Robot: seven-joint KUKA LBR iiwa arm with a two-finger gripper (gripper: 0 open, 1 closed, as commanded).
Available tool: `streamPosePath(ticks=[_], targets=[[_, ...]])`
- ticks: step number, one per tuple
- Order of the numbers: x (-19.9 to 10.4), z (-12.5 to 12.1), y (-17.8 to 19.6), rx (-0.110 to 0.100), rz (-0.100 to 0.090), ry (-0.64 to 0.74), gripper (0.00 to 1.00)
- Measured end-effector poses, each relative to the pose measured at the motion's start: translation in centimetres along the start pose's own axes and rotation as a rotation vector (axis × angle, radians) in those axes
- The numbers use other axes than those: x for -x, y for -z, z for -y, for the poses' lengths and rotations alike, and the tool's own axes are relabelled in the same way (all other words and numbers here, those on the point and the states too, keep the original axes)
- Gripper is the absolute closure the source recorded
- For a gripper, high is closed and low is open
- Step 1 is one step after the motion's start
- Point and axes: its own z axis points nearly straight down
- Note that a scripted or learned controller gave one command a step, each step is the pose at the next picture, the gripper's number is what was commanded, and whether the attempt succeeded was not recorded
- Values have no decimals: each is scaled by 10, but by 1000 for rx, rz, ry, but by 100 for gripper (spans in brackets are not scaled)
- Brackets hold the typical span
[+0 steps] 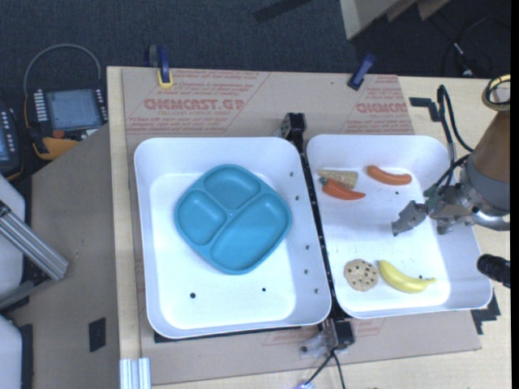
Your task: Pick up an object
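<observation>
Wood bench [243, 108] on dark carpet, printed lettering along its far edge, clamps at the back; some electronics off to the left on the floor. Two white bins side by side.

Near edge first: right bin [462, 298] has a cookie [360, 275] and a banana [404, 278] close together at its near side, cookie left, banana right, apart but just beside each other. Left bin [162, 298] holds a blue divided plate [233, 217], flat, roughly centre, nothing on it.

Mid right bin: gripper [422, 215] hangs over bare bin floor, arm coming in from the right edge. Dark finger [408, 218] points left. Can't tell whether it is spread or pressed together from this angle; nothing seen pinched in it.

Far side of right bin: carrot [342, 190], a tan wedge [338, 176] just behind it and touching or nearly so, and a hotdog [389, 175] to the right, apart from both.

Step, as judged: approach phase, no grasp made. No object named, so any of the five will do. Gripper sits between the banana/cookie pair and the hotdog, none directly under it. Next move calls for a lateral shift to centre over one item, align across its narrow axis, then descend.

Banana looks the likeliest pick: yellow, curved, lying flat, long axis running left-right, stem end toward the bin's right wall. Free on all sides except the cookie near its left tip. Curved smooth skin could roll out of a pinch if hit off-centre.
</observation>
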Motion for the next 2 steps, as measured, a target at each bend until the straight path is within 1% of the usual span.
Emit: streamPosePath(ticks=[1,2], targets=[[0,-3,6,13,3,3,0],[2,7,-45,6,0,2,0]])
